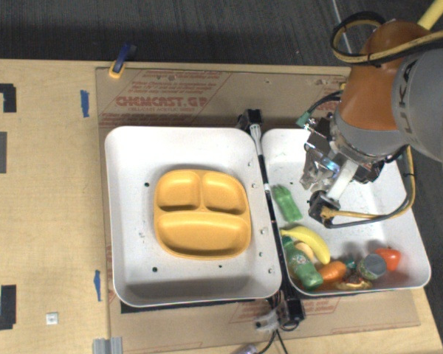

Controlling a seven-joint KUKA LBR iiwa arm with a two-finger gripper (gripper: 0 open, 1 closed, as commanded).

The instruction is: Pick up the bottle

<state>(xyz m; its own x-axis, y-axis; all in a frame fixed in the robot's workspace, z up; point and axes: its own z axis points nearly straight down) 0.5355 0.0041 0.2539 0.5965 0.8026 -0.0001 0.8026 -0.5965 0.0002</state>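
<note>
A green bottle (303, 269) lies in the front left corner of the right bin (399, 220), partly under a yellow banana (311, 240). My gripper (312, 177) hangs over the middle of that bin, behind and slightly right of the bottle and apart from it. Nothing shows in its grasp. A second green oblong thing (286, 203) lies by the bin's left wall, just left of the gripper.
An orange carrot-like piece (331, 272), a grey-brown round thing (372, 265) and a red-orange piece (388, 257) crowd the right bin's front edge. The left bin (125, 198) holds a yellow divided plate (202, 212). A black clamp (249, 118) sits between the bins at the back.
</note>
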